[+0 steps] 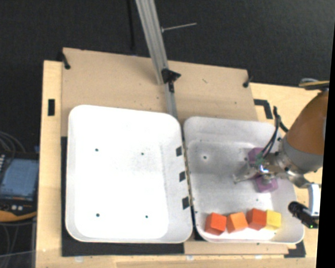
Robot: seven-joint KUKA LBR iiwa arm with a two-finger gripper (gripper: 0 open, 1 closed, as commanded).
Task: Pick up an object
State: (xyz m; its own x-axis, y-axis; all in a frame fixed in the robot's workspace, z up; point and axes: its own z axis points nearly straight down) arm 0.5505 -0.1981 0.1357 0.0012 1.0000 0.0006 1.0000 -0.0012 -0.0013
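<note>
My gripper (257,169) reaches in from the right and hangs low over the right bin (224,146). A purple object (265,181) lies directly under and around its tip, partly hidden by the wrist. Along the right bin's near edge sits a row of blocks: a red-orange block (216,223), an orange block (237,221), a red block (256,218) and a yellow block (273,218). The wrist hides whether the purple object is between the fingers.
The left bin (121,173) lies beside the right one. A slanted metal pole (157,46) rises from the back of the bench. A tablet-like device (16,179) sits off the bench at the left.
</note>
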